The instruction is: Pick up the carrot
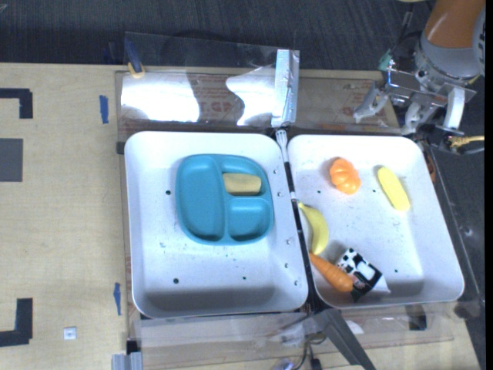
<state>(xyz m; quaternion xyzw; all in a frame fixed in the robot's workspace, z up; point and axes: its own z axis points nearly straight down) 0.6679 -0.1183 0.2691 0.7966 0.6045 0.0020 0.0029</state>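
The carrot (pixel 330 273) is orange and lies at a slant near the front left corner of the right bin (pixel 431 206). Its thick end touches a black and white toy (pixel 360 268). My gripper (pixel 407 108) hangs above the back edge of the right bin, far behind the carrot, under the orange band of the arm (pixel 454 21). Nothing shows between its fingers.
In the right bin lie a yellow banana (pixel 314 228) by the left wall, an orange fruit (pixel 344 174) and a yellow piece (pixel 394 187). The left bin (pixel 146 230) holds a blue divided plate (pixel 223 199) with a tan food piece (pixel 243 183).
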